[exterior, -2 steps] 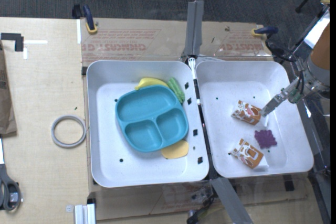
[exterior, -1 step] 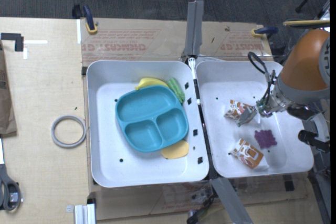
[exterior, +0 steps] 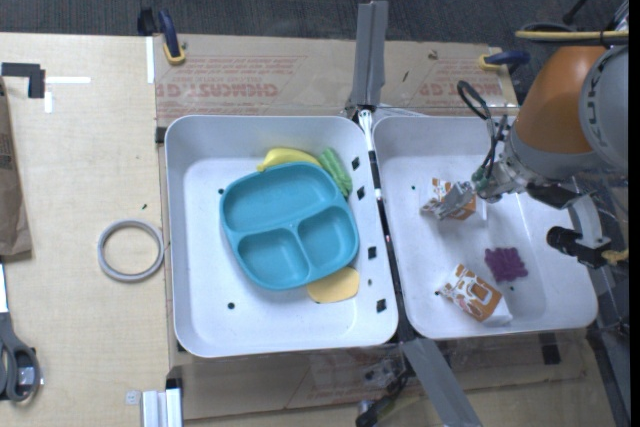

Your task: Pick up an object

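Note:
In the right bin (exterior: 560, 315) lie three small things: an orange-and-white packet (exterior: 449, 201) near the middle, a purple bunch of grapes (exterior: 506, 263) further front, and another orange-and-white packet (exterior: 472, 294) near the front wall. My gripper (exterior: 486, 181) hangs low over the right bin, its tip right against the right end of the middle packet. The grey wrist and orange band (exterior: 560, 100) rise behind it at the right. The wrist and cables hide the tip's state.
The left bin (exterior: 190, 295) holds a blue divided plate (exterior: 290, 225) lying on a yellow banana (exterior: 288, 157), a green vegetable (exterior: 338, 171) and a yellow piece (exterior: 335, 287). A grey ring (exterior: 131, 249) lies on the bench at left. Scissors (exterior: 18, 365) sit at the front left edge.

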`<state>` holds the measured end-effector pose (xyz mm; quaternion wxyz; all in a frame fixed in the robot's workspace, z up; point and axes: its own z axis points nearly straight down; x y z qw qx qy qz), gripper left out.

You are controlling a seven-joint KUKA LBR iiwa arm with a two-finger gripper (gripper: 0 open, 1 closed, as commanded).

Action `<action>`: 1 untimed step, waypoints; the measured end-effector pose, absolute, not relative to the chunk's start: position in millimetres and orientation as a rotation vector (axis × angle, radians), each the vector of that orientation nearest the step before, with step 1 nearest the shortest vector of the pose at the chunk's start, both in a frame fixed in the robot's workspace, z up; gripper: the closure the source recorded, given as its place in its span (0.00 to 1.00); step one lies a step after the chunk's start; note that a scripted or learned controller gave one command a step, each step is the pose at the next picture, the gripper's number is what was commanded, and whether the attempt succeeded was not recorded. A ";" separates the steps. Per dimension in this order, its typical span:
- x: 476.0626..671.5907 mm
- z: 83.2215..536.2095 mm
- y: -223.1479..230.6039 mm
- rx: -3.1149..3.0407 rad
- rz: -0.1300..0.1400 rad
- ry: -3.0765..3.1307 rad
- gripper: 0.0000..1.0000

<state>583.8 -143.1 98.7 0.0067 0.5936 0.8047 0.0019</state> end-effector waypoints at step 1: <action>606.4 88.8 -108.0 1.794 -0.003 2.581 0.00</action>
